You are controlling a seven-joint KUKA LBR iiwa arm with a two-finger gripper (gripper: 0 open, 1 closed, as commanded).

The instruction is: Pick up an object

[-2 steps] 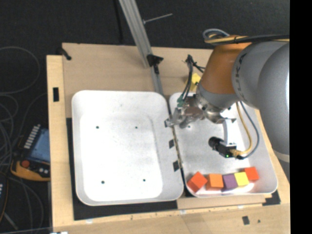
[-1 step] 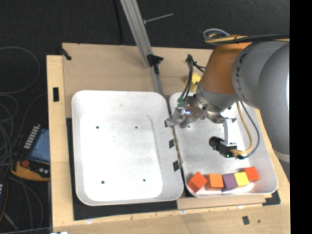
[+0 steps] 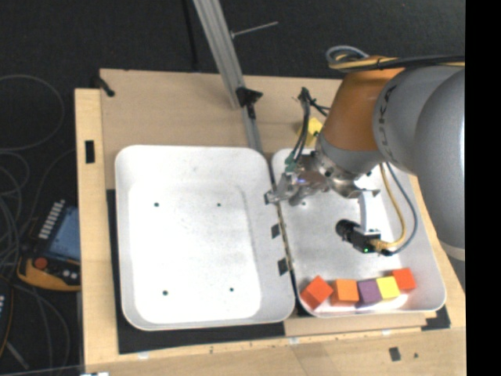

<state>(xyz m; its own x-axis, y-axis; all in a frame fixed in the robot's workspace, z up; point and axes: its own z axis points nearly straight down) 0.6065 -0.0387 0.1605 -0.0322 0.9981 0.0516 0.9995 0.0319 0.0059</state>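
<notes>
Along right bin near edge: 5 blocks, orange to red-orange. Claw at bin's left rim, grip state can't tell.

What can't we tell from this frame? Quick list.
- Gripper: small and blurred in the camera view, so its finger state is unreadable.
- Yellow object: mostly hidden behind the arm; identity unclear.
- Right bin: its far part is covered by the arm, so anything there is hidden.
- Row of blocks: too small to tell whether they touch.
</notes>
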